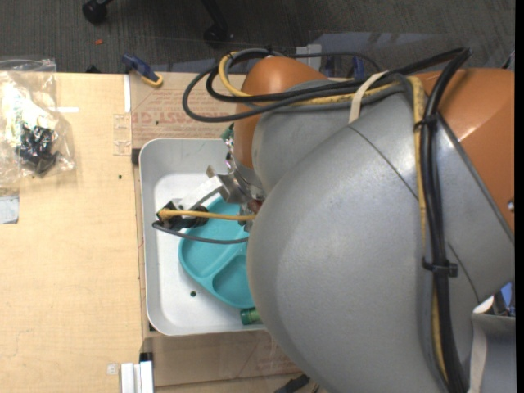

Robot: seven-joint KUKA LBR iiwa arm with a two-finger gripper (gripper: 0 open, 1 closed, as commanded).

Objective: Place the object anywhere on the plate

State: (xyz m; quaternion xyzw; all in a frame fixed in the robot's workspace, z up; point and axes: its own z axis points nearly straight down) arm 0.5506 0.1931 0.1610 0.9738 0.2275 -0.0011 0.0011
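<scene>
At the lower rim of the teal plate (214, 262), inside the white bin (155, 244), 1 small green object (248, 316) peeks from under the arm (360, 244). It is probably light and stiff, best taken across its middle. The gripper (234, 185) hovers over the plate; whether it is spread or closed cannot be told.

Even, fairly bright overhead light left the white bin (164, 301) evenly pale, a soft shadow dimmed the bin's right part, and the grey arm (352, 244) right of the bin looked faintly glossy and slightly blurred.
</scene>
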